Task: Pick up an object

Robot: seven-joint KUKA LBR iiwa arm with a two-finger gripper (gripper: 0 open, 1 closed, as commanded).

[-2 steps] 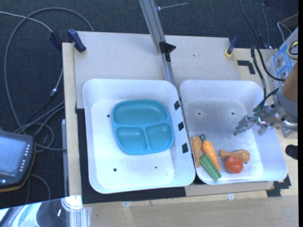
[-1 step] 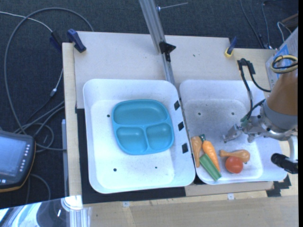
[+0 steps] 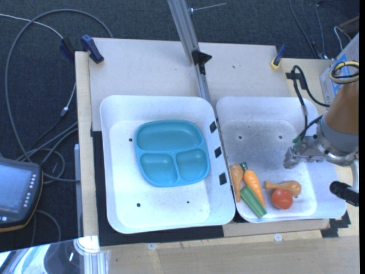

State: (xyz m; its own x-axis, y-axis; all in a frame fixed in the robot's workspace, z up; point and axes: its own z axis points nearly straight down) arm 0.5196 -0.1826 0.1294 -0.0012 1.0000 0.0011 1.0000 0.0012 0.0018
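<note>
The right bin (image 3: 256,119) holds a small heap of toy food at its front edge. There are two orange carrots (image 3: 253,186) (image 3: 236,180), a green vegetable (image 3: 252,203), a red tomato (image 3: 282,199) and a yellow-orange squash-like piece (image 3: 287,186). My gripper (image 3: 292,158) hangs over the right side of this bin, a little behind and to the right of the tomato and the squash piece. Nothing shows between its tips.
A blue divided plate (image 3: 171,153) lies in the left bin (image 3: 120,198). A metal pole (image 3: 185,27) slants down to the wall between the bins. Blue clamps (image 3: 91,49) (image 3: 278,57) sit at the bench's back corners. Cables run along the right side.
</note>
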